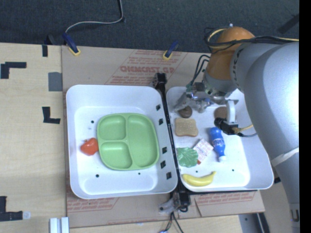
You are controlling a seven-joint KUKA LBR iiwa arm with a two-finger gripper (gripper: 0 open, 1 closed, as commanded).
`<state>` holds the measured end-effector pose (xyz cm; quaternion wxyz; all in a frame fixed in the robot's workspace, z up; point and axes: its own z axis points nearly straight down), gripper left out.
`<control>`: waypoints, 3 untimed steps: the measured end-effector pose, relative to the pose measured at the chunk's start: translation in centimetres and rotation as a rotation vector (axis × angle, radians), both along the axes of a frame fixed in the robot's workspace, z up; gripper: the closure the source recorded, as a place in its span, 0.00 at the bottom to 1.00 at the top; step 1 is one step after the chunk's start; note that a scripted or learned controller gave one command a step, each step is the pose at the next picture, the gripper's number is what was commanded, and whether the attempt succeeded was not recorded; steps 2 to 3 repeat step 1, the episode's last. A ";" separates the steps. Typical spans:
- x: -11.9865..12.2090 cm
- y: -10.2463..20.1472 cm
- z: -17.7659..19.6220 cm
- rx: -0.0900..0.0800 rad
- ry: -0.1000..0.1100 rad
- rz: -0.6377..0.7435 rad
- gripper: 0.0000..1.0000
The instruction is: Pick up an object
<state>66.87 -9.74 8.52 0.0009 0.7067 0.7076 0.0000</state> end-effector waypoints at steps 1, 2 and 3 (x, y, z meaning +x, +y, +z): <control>0.0 0.0 1.0 -0.001 0.000 0.000 1.00; 0.0 0.0 1.0 -0.001 0.000 0.000 1.00; 0.0 0.0 1.0 -0.001 0.000 0.000 1.00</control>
